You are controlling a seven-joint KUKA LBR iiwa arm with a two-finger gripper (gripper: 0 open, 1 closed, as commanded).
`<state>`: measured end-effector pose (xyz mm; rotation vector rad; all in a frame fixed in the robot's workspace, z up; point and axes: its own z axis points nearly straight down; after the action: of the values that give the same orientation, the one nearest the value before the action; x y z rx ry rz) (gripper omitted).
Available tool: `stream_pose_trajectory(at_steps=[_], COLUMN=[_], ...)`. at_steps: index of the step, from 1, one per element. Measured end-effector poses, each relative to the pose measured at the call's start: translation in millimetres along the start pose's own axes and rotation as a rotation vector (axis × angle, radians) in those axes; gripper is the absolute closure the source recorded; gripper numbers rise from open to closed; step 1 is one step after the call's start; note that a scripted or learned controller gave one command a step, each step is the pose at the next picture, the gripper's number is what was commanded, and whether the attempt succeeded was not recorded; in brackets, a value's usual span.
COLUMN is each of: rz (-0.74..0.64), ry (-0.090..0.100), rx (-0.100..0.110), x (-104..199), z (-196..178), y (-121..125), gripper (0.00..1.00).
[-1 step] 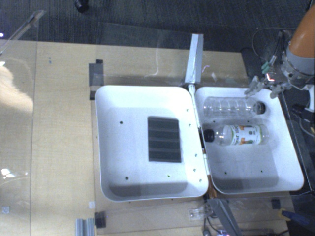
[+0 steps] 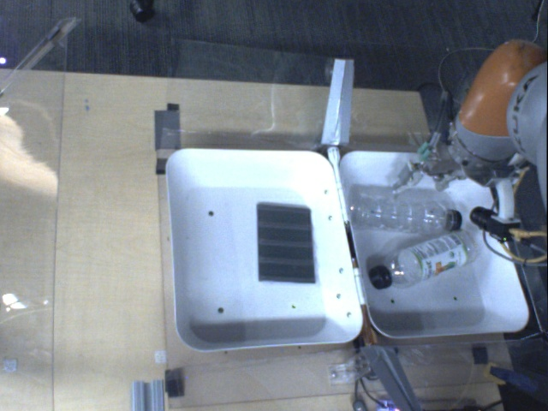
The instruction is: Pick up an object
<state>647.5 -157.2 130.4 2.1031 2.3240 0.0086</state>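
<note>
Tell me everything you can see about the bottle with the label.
The labelled bottle is clear plastic with a black cap and a white label marked green and orange. It lies on its side in the right bin, cap toward the left bin, slightly tilted. It lies just in front of a clear, unlabelled bottle; contact unclear.

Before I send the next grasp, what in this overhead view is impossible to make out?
- Gripper: small and blurred against the right bin's rim, the wrist bulk beside it; open or shut is unreadable.
- Arm: cut off by the right edge of the camera view.
- Clear bottle: transparent on white, so its outline fades near the gripper.
- Labelled bottle: label print too small to read.
- Dark ribbed object in the left bin: its height cannot be judged from above.
</note>
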Motion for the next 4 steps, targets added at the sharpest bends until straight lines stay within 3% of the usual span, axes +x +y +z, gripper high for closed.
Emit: stream_pose_trajectory(at_steps=[1, 2, 3, 4], rz=[-0.286, -0.414, -0.522, -0.521], ry=[0.003, 0.0, -0.002, -0.001], rx=[0.008, -0.002, -0.006, -0.006], x=[-16, 31, 68, 68], z=[29, 41, 40, 40], y=[21, -53, -60, -60], gripper=[0.0, 0.0, 0.0, 0.0])
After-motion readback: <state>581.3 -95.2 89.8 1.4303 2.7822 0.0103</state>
